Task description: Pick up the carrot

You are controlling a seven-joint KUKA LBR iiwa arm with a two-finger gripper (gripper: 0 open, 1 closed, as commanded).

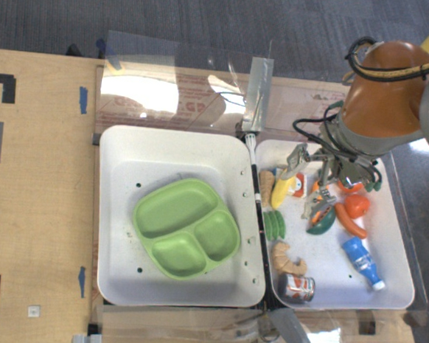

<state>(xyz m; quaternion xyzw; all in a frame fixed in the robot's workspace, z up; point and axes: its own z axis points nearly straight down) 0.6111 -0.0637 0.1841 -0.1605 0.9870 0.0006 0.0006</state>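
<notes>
While my grey arm with its orange band point(384, 88) reaches in from the right, my two-finger gripper point(322, 189) hangs over the upper middle of the right shallow white bin point(396, 281). I cannot tell how it is set, because cables and linkage crowd the view. Nothing can be seen clamped in it.

Task item: the long orange carrot point(353, 226) lies flat on the bin floor, down and right of the gripper, just beside a round orange-red tomato-like fruit point(356, 205) and a dark green vegetable point(321, 222).

Other contents of the right bin: a yellow banana-shaped piece point(281, 192) near the divider, a green ridged piece point(275, 224), a tan pastry-like item point(289, 262), a red-labelled can point(298, 287) and a blue plastic bottle point(361, 261) toward the lower right.

Left shallow white bin point(120, 152): one light green three-compartment plate point(186, 228) at its middle.
</notes>
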